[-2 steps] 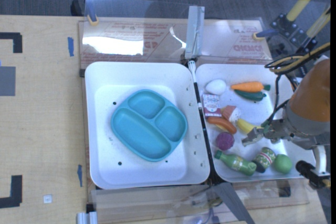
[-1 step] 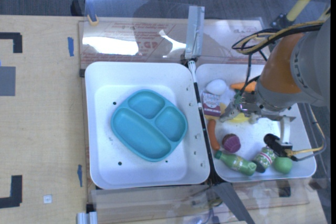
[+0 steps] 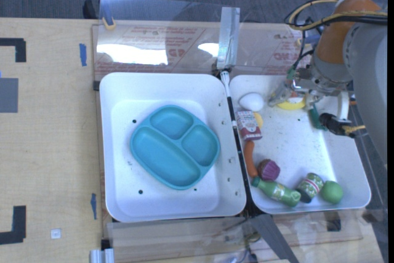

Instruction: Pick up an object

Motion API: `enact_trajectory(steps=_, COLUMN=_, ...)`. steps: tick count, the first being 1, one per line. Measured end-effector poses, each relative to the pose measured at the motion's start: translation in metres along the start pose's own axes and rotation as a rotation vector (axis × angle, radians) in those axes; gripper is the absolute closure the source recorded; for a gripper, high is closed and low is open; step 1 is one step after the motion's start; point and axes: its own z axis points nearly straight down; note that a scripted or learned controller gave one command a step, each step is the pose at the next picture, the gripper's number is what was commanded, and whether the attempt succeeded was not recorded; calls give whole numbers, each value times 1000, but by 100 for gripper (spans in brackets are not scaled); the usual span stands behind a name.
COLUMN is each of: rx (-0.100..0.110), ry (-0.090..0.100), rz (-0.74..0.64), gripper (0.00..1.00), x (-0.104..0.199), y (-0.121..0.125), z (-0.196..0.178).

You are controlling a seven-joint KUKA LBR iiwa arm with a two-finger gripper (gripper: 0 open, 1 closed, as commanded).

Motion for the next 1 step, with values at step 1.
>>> enact_trajectory(steps=1, rx=-1, ry=-2, rz=-5, gripper=100, x=2, y=1, z=-10)
